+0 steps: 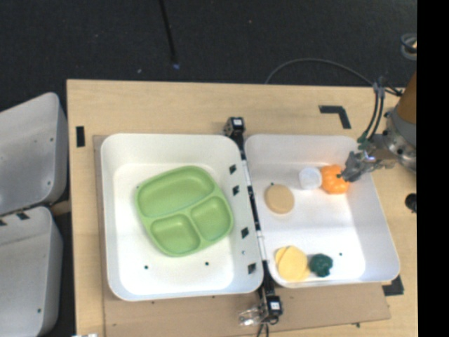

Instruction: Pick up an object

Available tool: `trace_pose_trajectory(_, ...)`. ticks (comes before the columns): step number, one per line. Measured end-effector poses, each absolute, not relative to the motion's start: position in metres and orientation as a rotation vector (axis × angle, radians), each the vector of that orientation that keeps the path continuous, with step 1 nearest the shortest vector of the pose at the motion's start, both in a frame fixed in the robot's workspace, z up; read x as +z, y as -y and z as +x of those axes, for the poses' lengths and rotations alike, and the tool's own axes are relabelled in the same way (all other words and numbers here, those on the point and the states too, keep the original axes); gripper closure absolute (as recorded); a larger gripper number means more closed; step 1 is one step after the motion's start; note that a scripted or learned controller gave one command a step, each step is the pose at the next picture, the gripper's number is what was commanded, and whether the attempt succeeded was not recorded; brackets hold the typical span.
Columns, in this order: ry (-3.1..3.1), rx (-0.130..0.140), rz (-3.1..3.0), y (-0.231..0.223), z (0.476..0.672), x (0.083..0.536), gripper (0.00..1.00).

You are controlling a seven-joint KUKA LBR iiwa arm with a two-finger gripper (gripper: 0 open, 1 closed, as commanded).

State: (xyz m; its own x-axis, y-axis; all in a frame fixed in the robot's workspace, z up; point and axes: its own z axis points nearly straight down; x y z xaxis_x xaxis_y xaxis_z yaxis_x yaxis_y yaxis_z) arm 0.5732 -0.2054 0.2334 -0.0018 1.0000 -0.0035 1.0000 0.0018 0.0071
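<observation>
The gripper [349, 172] touches an orange object [333, 180] in the right bin [365, 248].

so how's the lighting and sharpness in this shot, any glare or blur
Camera view: even, soft light; the two white bins, left and right, look bright with mild washout and faint shadows. The green three-compartment plastic tray reads clearly. The two-finger gripper by the small orange object is soft and low in detail.
</observation>
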Motion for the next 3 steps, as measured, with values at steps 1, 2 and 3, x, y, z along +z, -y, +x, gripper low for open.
trace_pose_trajectory(1, -2.227, 0.003, 2.213, 0.155, 0.597, 0.227, 1.00)
trace_pose_trajectory(2, -2.229, 0.005, 2.212, 0.097, 0.620, 0.234, 1.00)
trace_pose_trajectory(3, -2.229, 0.003, 2.213, 0.042, 0.627, 0.230, 1.00)
